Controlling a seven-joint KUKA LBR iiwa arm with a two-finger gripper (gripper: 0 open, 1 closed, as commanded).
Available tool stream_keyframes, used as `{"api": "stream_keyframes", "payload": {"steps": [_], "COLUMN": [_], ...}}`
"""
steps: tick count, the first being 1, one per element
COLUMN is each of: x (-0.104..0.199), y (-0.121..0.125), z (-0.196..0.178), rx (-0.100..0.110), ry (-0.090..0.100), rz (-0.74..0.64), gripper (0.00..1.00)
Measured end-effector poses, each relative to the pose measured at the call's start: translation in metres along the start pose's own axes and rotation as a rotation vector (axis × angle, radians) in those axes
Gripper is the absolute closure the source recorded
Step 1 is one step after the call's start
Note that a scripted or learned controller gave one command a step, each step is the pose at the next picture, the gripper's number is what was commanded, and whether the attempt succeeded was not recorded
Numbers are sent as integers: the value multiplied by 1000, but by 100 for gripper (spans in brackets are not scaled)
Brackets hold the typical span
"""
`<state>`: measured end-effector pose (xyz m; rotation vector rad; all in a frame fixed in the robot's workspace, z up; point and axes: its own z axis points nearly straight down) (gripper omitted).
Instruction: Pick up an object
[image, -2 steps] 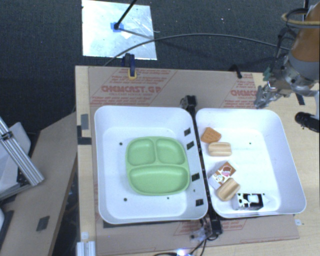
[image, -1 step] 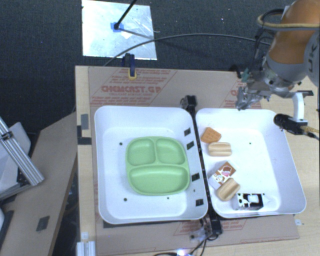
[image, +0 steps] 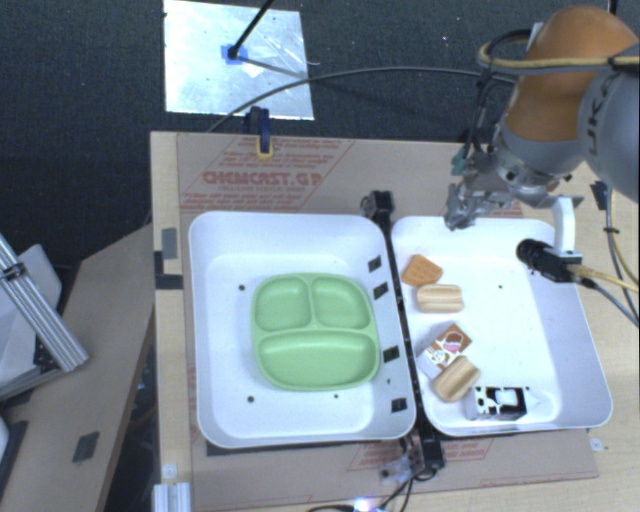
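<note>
Two shallow white plastic bins are sitting side by side on a brown board printed with red lettering; the left bin is holding a smooth pale-green tray with rounded corners, divided into two small compartments above one long one; the right bin is carrying a loose scatter of small pieces along its left side. An orange-tan wedge is lying nearest the top, just above a pale cylindrical roll; lower down a small printed packet is resting against a tan bread-like oblong, and a black-and-white block is sitting near the bin's lower edge.

The grey arm with its rounded orange band is reaching in from the right, and the gripper is hovering over the upper left rim of the right bin; whether it is open or closed cannot be told, and nothing is showing in its grasp. The wedge is lying just below and slightly left of the gripper, apart from it; the remaining pieces are lying farther down the bin.
</note>
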<state>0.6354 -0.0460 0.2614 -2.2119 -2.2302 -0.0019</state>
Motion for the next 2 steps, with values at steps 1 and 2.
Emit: {"api": "stream_keyframes", "payload": {"steps": [1, 2], "x": [53, 99], "y": [-6, -26], "z": [18, 34], "rx": [0, 2], "ry": [0, 1], "rz": [0, -1], "gripper": [100, 100]}}
